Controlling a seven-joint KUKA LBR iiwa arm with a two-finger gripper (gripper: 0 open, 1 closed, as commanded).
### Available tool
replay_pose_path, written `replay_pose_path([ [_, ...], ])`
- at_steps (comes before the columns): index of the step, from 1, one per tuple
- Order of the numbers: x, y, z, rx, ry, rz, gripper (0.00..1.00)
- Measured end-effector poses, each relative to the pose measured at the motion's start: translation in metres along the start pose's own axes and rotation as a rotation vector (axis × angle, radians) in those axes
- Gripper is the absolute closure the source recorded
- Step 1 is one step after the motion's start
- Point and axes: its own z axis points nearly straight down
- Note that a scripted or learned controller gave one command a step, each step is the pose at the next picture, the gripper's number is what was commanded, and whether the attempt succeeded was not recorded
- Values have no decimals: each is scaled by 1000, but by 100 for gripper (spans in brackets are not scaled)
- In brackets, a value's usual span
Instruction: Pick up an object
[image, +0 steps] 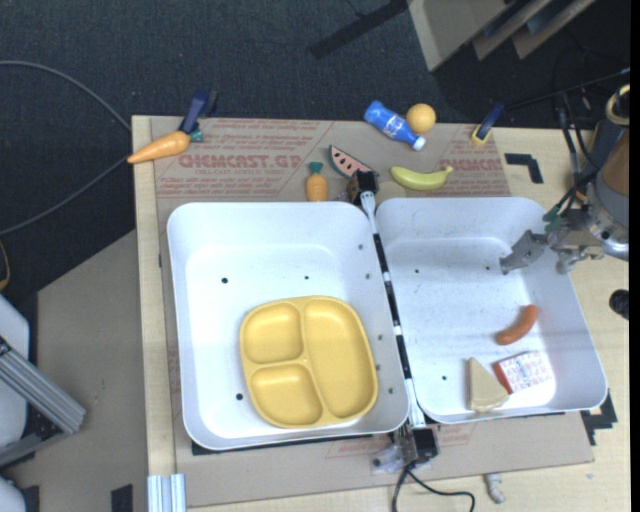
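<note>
Pale wooden bench (100, 330) standing on a dark blue-grey carpeted floor (70, 200). A thin grey cable (75, 82) loops across the carpet at upper left. A ribbed aluminium rail (40, 392) crosses the lower-left corner, and beige furniture (480, 25) (partly cropped) sits at the top edge. Lighting is even.

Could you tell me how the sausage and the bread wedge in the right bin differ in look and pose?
The sausage is orange-red, while the bread wedge is pale tan. The sausage is a slim rounded cylinder lying at a slant; the bread wedge is a flat triangle. The sausage lies apart on bare floor, whereas the bread wedge touches a red-and-white packet. Both lie in the right bin, and the gripper touches neither.
</note>
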Motion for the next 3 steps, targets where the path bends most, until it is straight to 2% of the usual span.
replay_pose_path([
  [1, -16, -21, 103, 2, 9, -4, 0],
  [2, -18, -21, 92, 0, 3, -2, 100],
  [3, 45, 1, 103, 0, 1, -1, 100],
])
